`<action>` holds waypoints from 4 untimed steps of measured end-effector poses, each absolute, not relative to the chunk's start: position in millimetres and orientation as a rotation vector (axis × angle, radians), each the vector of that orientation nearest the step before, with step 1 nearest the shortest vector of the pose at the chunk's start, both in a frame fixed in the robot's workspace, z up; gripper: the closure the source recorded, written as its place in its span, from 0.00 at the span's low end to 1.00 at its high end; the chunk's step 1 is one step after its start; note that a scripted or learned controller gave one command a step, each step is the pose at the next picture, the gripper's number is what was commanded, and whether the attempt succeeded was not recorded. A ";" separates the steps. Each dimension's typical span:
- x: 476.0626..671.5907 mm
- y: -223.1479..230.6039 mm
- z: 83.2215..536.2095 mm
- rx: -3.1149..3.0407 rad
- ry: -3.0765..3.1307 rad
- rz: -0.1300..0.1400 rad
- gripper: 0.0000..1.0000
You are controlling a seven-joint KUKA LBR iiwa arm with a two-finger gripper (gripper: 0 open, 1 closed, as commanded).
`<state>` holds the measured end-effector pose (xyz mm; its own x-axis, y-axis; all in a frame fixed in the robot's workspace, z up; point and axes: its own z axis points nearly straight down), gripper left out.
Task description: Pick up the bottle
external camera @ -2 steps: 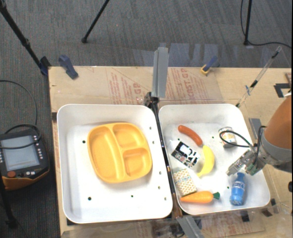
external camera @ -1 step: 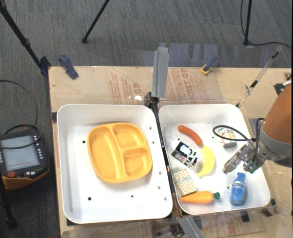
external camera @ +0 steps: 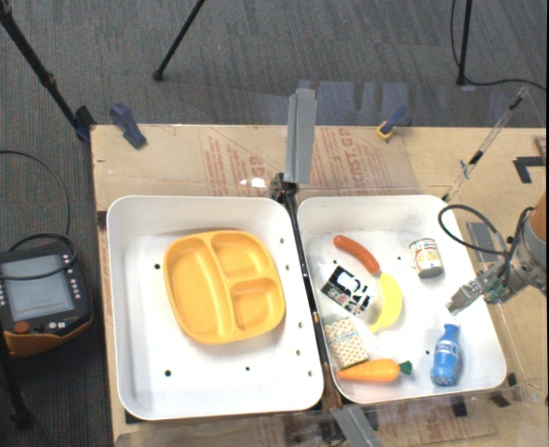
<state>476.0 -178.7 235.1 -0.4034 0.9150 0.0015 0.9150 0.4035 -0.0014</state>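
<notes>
The bottle (external camera: 447, 354), lying just below the pincer (external camera: 467, 295), looks light, smooth and slippery; its mid-body suits gripping. Pincer's state cannot be told.

Glossy white plastic bins (external camera: 126, 250); smooth, perhaps plastic blue bottle (external camera: 447, 355).

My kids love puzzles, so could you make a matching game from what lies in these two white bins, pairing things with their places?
Things:
1. blue plastic bottle
2. yellow divided plate
3. orange toy carrot
4. small labelled tin can

Places:
A. left bin, alone
B. right bin, front right corner
C. right bin, toward the back, right side
D. right bin, front edge, left of the bottle

Pairs: 1-B, 2-A, 3-D, 4-C
</notes>
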 end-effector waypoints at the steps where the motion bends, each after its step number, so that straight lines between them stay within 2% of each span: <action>1: 478.3 -170.1 86.5 -1.887 -2.508 0.000 1.00; 2: 478.1 -212.0 87.3 -1.628 -2.688 -0.003 1.00; 3: 476.5 -130.6 175.2 -1.536 -2.737 0.000 1.00; 4: 476.2 -133.0 230.0 -1.563 -2.722 0.001 1.00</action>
